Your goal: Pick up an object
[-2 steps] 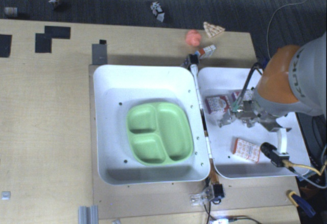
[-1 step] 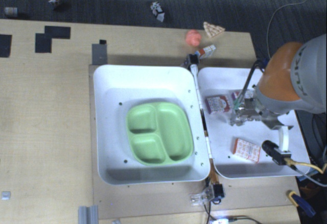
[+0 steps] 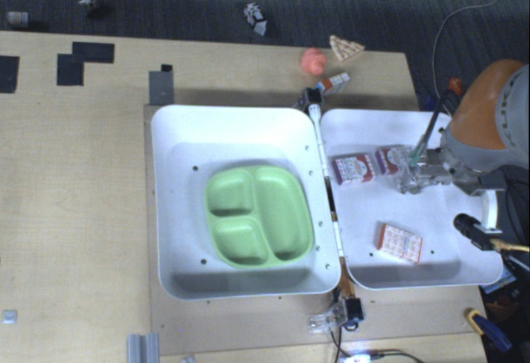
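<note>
My gripper point(image 3: 411, 180) hangs low in the right bin point(image 3: 439, 274), near its middle, with the grey arm and orange band coming in from the right. A red and white packet point(image 3: 353, 168) lies flat to its left near the divider. A second, similar packet point(image 3: 388, 159) sits right against the gripper's left side, partly hidden by it. An orange patterned packet point(image 3: 400, 243) lies nearer the front of the same bin, apart from the gripper. I see nothing clearly held.
The left bin point(image 3: 178, 187) holds a green divided plate point(image 3: 258, 215). Behind the bins, on the bench, lie a pink ball point(image 3: 313, 61), a wedge-shaped toy point(image 3: 345, 48) and a small tube point(image 3: 333, 84). Black patches mark the bench at the far left.
</note>
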Action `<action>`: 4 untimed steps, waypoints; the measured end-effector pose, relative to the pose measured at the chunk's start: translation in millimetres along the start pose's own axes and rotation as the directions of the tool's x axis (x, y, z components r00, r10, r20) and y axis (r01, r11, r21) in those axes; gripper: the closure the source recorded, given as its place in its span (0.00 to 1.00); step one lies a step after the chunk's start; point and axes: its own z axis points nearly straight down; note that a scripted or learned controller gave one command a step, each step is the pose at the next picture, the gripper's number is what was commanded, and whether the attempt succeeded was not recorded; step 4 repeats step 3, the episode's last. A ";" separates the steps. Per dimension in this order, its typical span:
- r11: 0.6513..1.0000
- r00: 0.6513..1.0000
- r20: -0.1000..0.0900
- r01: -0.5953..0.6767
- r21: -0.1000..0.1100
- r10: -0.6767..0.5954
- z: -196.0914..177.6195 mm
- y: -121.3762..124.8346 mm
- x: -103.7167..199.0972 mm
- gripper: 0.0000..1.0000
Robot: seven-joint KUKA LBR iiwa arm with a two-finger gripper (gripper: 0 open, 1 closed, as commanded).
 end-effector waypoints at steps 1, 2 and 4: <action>1.000 1.000 -0.002 0.001 0.003 -0.001 1.3 -0.7 1.2 0.00; 1.000 1.000 -0.001 0.005 -0.004 -0.005 -11.1 1.6 1.5 1.00; 1.000 1.000 -0.001 0.006 -0.003 -0.006 -10.9 1.5 1.6 0.00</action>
